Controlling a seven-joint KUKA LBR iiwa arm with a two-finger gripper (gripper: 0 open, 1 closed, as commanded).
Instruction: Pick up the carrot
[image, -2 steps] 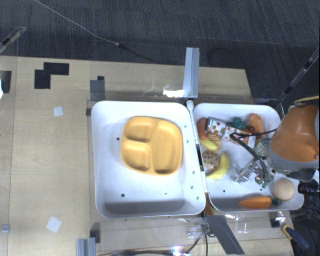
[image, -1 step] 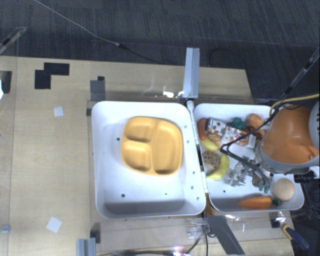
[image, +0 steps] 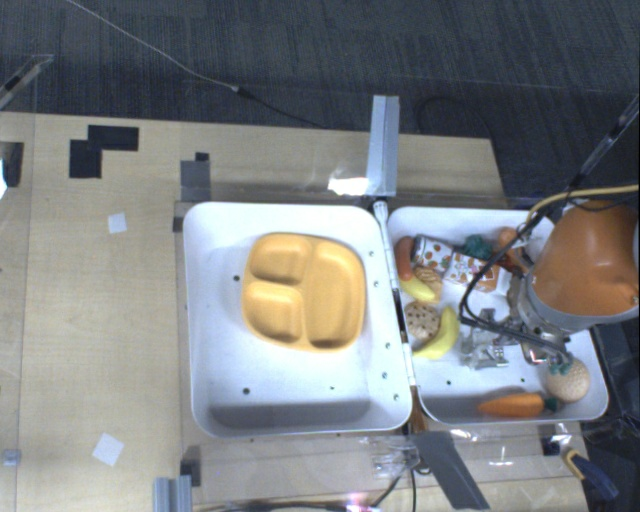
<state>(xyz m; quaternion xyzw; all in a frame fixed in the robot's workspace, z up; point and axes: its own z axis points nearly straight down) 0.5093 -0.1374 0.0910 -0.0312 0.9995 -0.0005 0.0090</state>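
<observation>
The carrot (image: 510, 405) is orange with a dark green stub at its right end. It lies flat along the front wall of the right bin (image: 598, 352). My gripper (image: 486, 347) hangs over the middle of that bin, a short way behind the carrot and slightly to its left, with a gap between them. The arm's orange band (image: 590, 262) covers the bin's right part.
A banana (image: 440, 336), a speckled cookie (image: 421, 320), a printed snack box (image: 450, 264) and a red item (image: 404, 256) crowd the right bin's left and back. A beige ball (image: 567, 380) sits right of the carrot. The left bin (image: 215, 330) holds a yellow divided plate (image: 304, 290).
</observation>
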